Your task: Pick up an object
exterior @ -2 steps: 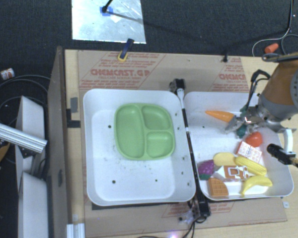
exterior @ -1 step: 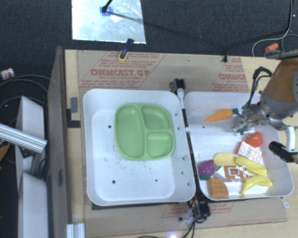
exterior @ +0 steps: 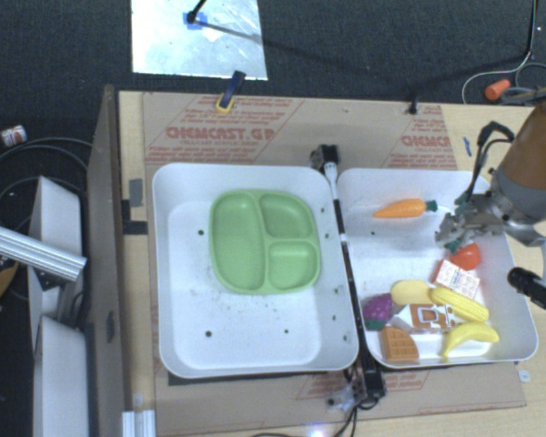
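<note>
So far no pick is confirmed: nothing can be seen lifted clear of the right bin (exterior: 364,244), and every toy in it appears to rest on the bin floor. The gripper (exterior: 461,228) sits low inside that bin, at its far right side, under the grey wrist and orange band of the arm (exterior: 532,167). Its state cannot be told (the tip is a dark tangle at this resolution, partly under the wrist).

Nearest candidate is a small red toy, probably a tomato (exterior: 467,256), lying just below the gripper tip, touching it or nearly so; contact cannot be resolved. The toy carrot (exterior: 402,209) lies to the gripper's left, near but apart, pointing toward it with its green top.

Further toward the near edge, well away from the tip: a red-and-white carton (exterior: 457,280), a corn cob (exterior: 459,304), a lemon-like yellow piece (exterior: 410,291), a banana (exterior: 469,338), a purple grape cluster (exterior: 378,309), a waffle (exterior: 399,344).

The left bin (exterior: 177,271) holds a green divided plate (exterior: 264,242).

Judgement: approach stage done, grasp and lift remain. Tomato is the likely target.
</note>
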You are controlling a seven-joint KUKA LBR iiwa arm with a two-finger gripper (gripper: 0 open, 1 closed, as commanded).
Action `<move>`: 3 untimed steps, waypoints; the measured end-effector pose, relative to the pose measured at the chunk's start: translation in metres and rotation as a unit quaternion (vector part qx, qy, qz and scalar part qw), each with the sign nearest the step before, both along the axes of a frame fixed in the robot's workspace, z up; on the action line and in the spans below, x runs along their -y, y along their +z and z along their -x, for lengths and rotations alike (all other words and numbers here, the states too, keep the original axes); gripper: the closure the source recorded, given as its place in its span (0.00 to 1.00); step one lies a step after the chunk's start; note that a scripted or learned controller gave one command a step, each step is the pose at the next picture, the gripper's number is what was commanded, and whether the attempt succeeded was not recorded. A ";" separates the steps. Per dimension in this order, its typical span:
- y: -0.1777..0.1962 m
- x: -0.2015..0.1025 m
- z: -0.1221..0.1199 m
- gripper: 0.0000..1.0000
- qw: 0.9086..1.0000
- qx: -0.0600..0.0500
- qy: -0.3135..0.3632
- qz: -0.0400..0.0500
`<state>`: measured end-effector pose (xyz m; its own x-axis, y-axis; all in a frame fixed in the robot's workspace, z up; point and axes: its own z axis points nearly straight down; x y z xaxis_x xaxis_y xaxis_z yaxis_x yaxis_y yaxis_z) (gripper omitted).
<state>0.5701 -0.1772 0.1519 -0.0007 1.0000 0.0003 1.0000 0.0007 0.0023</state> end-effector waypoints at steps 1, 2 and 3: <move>0.005 -0.036 0.005 1.00 1.000 -0.001 0.003 -0.001; 0.058 -0.049 0.000 1.00 1.000 0.002 0.002 0.001; 0.081 -0.104 -0.024 1.00 1.000 0.001 0.005 0.000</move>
<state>0.5945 -0.0733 0.2327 -0.0105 0.9999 0.0011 0.9999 0.0105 0.0052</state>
